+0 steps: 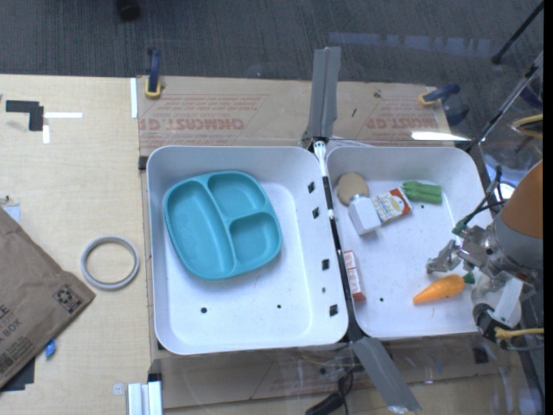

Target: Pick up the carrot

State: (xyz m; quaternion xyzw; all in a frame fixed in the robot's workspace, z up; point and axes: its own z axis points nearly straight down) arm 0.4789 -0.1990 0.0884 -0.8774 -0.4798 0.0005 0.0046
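Grey arm with an orange band

The arm (518, 232) shows an orange patch above a grey wrist, dark cables looping beside it, and a gripper (451, 260) of bare silvery metal parts with a white block underneath, by more cabling.

In the right bin (393, 158), open white floor lies left of and in front of the carrot (439, 290). The end effector (451, 258) crowds it from the right and behind. A small box (381, 211), a green item (422, 192) and a tan round item (351, 187) occupy the far end. A narrow packet (351, 274) lines the left wall.
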